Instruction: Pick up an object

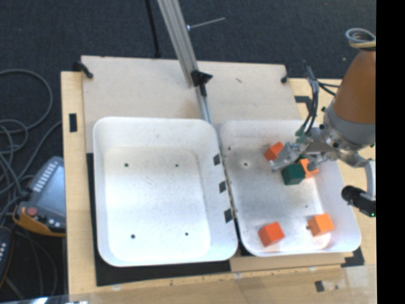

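Observation:
My gripper (293, 160) hangs over the upper part of the right bin (253, 189), at the end of the grey arm with its orange band (357, 90). A dark green block (292, 175) sits directly under the gripper's tip, touching or nearly touching it. One orange block (274, 151) lies just to the gripper's left. Another orange block (309, 166) peeks out to the right of the green one, partly hidden by the gripper. Two more orange blocks (272, 234) (320, 224) rest near the bin's front edge.
The left bin (155, 189) stands beside the right one. A slanted aluminium post (180, 37) rises behind the bins. Cables and a teach pendant (44, 195) lie off the bench at the left.

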{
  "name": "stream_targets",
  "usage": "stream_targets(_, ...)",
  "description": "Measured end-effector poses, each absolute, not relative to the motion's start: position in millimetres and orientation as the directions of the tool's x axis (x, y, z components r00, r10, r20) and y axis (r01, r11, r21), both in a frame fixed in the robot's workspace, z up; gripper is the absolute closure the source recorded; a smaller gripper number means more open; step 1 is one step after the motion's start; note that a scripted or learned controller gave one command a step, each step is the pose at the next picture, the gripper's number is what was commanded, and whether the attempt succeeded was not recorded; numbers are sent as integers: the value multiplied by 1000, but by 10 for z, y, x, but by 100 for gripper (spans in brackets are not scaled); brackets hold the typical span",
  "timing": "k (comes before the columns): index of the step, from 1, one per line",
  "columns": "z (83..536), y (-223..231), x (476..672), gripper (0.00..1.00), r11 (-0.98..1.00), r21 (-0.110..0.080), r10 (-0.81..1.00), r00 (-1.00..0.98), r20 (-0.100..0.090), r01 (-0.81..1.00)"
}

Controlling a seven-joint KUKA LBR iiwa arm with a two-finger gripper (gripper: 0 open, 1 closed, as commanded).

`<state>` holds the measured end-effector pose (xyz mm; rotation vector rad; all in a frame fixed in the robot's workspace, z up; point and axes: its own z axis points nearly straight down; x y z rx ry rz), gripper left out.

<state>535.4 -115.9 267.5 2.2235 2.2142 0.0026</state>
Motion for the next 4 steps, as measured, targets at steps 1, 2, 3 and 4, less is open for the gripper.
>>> stream_targets(1, 1459, -1437, 5219, 0, -2, -7, 1000, 2, 0, 1000)
stream_targets(2, 953, -1601, 5907, 0, 4, 4, 1000, -4, -2, 1000)
stream_targets(3, 946, -1423, 6529, 0, -5, -32, 1000, 5, 1, 999)
stream_targets(4, 1051, -1436, 6523, 100, 0, -30, 1000, 0, -1, 1000)
